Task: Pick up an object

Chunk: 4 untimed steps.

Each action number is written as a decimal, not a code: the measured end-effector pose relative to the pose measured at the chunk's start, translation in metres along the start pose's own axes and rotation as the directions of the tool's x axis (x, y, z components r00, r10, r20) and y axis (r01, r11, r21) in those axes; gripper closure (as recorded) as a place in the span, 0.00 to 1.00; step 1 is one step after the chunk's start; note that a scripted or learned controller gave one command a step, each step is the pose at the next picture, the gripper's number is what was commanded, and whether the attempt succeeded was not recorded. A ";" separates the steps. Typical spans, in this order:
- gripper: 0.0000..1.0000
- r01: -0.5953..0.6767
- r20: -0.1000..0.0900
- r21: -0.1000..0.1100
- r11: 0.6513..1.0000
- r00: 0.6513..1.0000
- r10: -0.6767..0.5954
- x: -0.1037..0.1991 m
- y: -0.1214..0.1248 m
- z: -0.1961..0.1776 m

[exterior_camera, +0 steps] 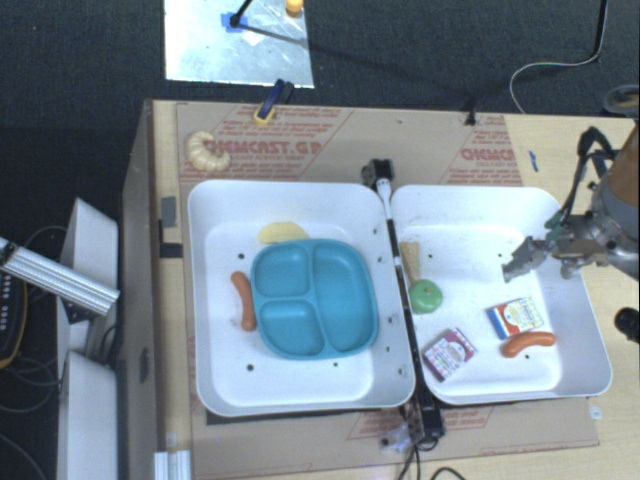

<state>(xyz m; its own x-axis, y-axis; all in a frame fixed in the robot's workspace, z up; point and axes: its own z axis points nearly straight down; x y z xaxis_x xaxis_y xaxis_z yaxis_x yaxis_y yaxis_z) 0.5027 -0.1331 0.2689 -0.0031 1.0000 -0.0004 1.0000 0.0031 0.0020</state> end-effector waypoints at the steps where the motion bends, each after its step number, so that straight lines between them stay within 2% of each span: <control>1: 0.00 -0.003 0.000 0.003 1.000 1.000 0.003 -0.039 0.009 0.086; 2: 0.00 -0.002 -0.001 0.003 1.000 1.000 0.002 -0.051 -0.002 0.157; 3: 0.00 -0.003 0.001 0.001 1.000 1.000 0.003 -0.074 -0.017 0.185; 4: 0.00 0.001 0.000 -0.002 1.000 1.000 -0.001 -0.060 0.046 0.143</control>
